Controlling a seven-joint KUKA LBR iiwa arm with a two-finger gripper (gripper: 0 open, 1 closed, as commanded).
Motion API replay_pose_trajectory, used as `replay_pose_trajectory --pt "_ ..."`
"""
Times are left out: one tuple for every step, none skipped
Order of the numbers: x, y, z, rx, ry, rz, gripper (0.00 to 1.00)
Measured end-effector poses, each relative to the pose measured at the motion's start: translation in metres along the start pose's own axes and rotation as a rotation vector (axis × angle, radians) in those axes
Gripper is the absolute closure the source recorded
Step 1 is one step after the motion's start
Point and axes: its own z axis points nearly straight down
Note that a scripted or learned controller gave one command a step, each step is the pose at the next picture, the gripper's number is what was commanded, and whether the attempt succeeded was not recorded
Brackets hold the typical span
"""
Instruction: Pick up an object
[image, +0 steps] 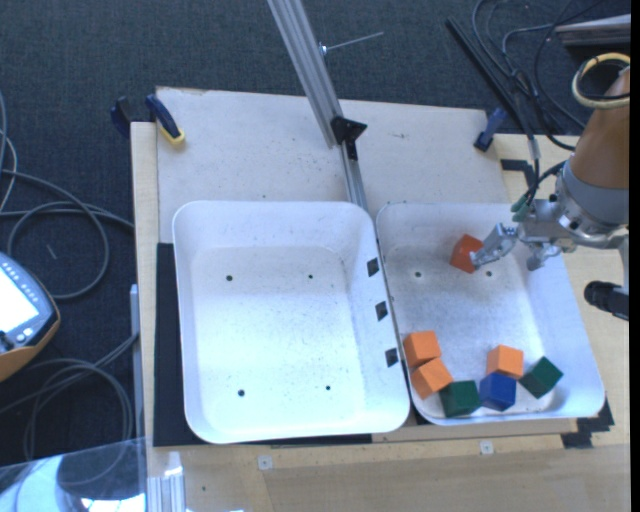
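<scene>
Raised above the right bin (560, 300), hand (492, 250) closed on an orange block (464, 253), apparently lifted off the floor. Pick seemingly made; secure carry unproven. Six other blocks (480, 378) clustered at the near edge.

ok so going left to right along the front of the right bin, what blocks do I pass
Two orange blocks stacked front to back → dark green block → blue block → green block, at the far right.
</scene>
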Motion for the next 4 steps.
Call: replay_pose_trajectory --pt "0.000 0.000 0.000 0.000 0.000 0.000 0.00" --pt "-0.033 -0.021 0.047 0.005 0.000 0.004 0.00" --pt "0.022 -0.067 0.112 0.010 0.006 -0.002 0.00" --pt "0.050 -0.093 0.109 -0.014 -0.012 0.005 0.00"
